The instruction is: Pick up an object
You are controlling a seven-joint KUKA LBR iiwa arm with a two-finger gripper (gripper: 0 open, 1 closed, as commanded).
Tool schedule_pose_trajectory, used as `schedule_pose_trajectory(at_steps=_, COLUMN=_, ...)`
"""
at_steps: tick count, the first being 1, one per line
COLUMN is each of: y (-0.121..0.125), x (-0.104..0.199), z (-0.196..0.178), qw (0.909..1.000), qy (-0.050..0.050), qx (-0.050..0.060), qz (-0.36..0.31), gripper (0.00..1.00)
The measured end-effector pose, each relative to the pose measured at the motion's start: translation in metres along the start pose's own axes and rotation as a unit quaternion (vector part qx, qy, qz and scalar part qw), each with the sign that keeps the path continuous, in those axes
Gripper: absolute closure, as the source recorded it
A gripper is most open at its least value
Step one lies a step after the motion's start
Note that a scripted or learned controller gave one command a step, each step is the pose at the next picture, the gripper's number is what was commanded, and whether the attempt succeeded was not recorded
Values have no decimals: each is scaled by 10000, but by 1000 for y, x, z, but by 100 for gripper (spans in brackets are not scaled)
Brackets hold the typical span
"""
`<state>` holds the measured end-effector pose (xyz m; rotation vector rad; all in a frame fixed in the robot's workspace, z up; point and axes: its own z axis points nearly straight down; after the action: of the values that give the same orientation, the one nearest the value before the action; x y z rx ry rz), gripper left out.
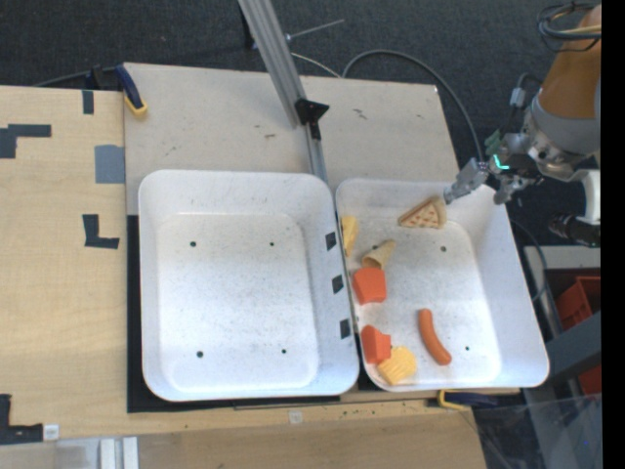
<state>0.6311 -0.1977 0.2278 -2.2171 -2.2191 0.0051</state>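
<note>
Two white bins are carried by the bench (225, 130). In the right bin (508, 301) a waffle wedge (423, 215), a cone (379, 253), two orange blocks (369, 285), a yellow piece (398, 365) and a sausage (434, 336) are seen. The pincer (467, 181) is placed just beside the wedge, above the bin's far edge; its state cannot be told.

No legible text, labels or numbers anywhere on bench (225, 125) or bins, perhaps for want of sharpness.
</note>
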Motion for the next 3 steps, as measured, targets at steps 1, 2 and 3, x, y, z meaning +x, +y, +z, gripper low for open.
schedule_pose_trajectory(at_steps=1, y=1, x=0, z=-3, qw=10000, qy=-11, qx=-22, qz=-8, gripper=0)
schedule_pose_trajectory(at_steps=2, y=3, x=4, z=41, qw=10000, qy=-6, qx=-2, qz=-9, gripper=0)
schedule_pose_trajectory(at_steps=3, y=0, x=7, z=85, qw=10000, qy=-5, qx=3, qz=-5, gripper=0)
